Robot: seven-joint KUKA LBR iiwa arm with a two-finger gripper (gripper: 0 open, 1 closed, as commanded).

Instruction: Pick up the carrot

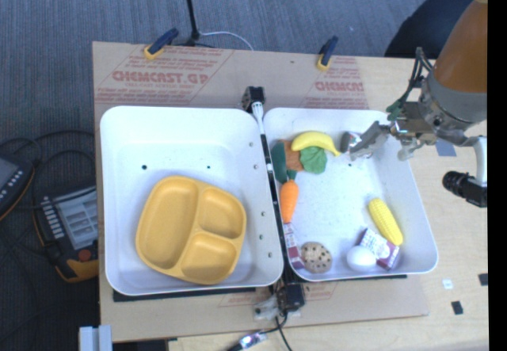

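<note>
The surface (71,183) carries a brown board (230,76) printed with red lettering that reads "CHEMCAST GP" near the top left; a second red print near the top right is partly cut off by the bin rim. Two clamps (161,42) with yellow grips hold the board's far edge.

The left bin (127,131) holds a yellow divided tray (190,228) towards its front, with bare white floor behind it. The right bin (416,207) has bare floor through its middle, while things crowd its left wall and front edge.

The arm (463,48) enters from the right, over the right bin's far right corner. Its claw (358,143) hangs above the bin's upper middle, fingers slightly parted with nothing between them.

The carrot (289,200) lies against the left wall of the right bin, pointing toward the front, well apart from the claw. Just behind it sit a dark green vegetable (278,163), a green leafy piece (314,159) and a banana (314,141); the banana's tip is close to the claw. A corn cob (385,220) lies toward the right. Along the front edge rest a cookie (315,256), a white egg (362,257) and a small red and white carton (379,246), its print too small to read.
</note>
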